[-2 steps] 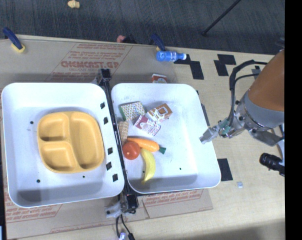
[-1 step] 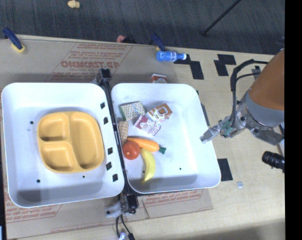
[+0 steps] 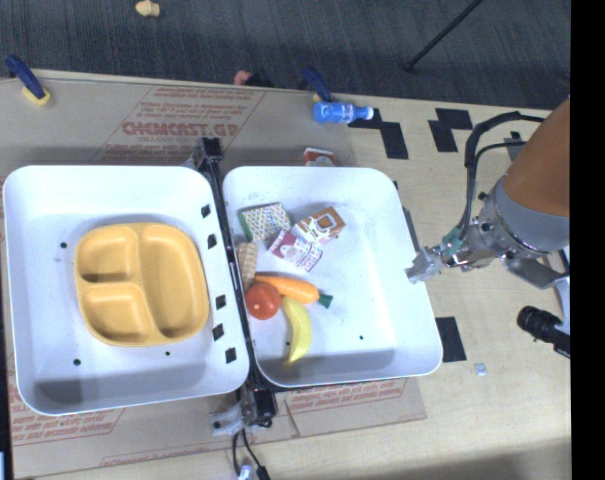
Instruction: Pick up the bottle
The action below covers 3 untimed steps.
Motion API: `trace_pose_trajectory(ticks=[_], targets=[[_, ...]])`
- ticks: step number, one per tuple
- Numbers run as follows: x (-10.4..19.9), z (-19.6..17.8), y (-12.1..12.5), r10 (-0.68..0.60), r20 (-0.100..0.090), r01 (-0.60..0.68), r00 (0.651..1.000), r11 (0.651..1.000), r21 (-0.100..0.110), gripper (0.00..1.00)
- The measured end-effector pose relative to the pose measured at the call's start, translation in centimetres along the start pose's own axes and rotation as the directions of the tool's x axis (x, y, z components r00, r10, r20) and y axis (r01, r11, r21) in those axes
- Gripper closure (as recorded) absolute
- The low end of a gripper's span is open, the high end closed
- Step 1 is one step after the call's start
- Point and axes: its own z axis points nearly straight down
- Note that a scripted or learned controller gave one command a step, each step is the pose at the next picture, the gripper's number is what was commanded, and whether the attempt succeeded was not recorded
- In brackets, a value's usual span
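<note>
Left bin (image 3: 22, 268): holding a yellow tray (image 3: 142, 283).
Right bin (image 3: 382, 308): holding toy food and packets.
Bottle (image 3: 339, 113): lying on its side near the worktop's far edge, outside both bins; probably light, smooth, liable to roll; grasping across the body looks best.
Gripper (image 3: 422, 268): hovering beside the right bin's right rim, holding nothing; I cannot tell how wide it is.
</note>
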Motion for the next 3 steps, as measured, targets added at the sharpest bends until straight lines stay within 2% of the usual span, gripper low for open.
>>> trace_pose_trajectory(ticks=[1, 2, 3], targets=[[0.03, 0.47, -0.01, 0.103, -0.002, -0.103, 0.995, 0.995, 0.002, 1.00], [0.08, 1.45, 0.00, 0.091, -0.002, -0.091, 0.996, 0.996, 0.003, 1.00], [0.06, 0.71, 0.04, 0.000, -0.001, 0.000, 1.000, 1.000, -0.001, 1.00]])
